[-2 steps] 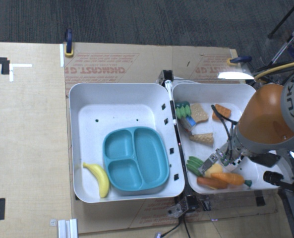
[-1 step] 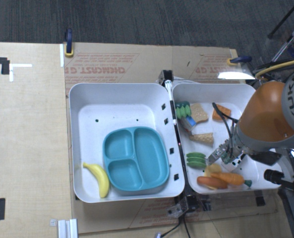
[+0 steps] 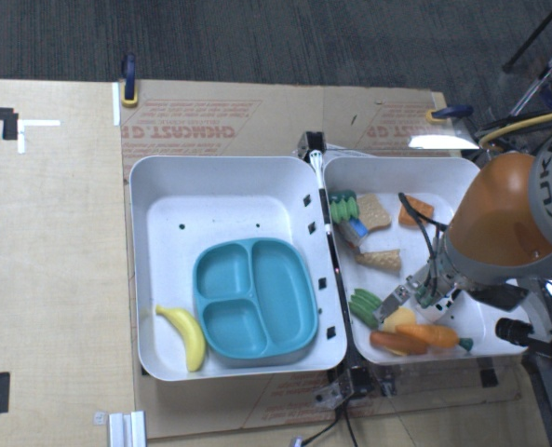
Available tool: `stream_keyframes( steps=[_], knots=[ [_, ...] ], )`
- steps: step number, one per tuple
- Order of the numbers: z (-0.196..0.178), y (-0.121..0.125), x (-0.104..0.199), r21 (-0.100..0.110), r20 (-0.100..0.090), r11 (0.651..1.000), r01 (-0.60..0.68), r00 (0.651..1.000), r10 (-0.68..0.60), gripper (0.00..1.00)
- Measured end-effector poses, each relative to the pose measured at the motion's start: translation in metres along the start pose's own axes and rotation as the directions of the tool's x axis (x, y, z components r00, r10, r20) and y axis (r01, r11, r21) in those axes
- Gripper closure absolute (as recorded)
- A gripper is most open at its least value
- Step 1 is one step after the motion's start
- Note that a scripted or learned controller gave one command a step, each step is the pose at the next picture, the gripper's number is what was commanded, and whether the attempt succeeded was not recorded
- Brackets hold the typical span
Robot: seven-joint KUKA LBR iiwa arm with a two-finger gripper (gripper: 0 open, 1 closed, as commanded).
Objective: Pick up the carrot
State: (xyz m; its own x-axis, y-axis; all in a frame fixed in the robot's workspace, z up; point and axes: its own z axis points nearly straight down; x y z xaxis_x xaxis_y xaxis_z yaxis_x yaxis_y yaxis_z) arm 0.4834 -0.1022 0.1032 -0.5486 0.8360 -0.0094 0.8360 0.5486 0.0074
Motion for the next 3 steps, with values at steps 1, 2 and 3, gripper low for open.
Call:
stream_keyframes(
  steps=[1,2,3],
  knots=[
    [-0.009,0.002,-0.002,-0.004,0.004,1.0,-0.006,1.0,0.006,1.0],
    [-0.009,0.002,-0.002,-0.004,0.004,1.0,-0.006,1.0,0.006,0.0],
    [0.01,-0.007,-0.001,0.004,-0.011,0.946,0.323,0.946,-0.323,0.0]
  ],
)
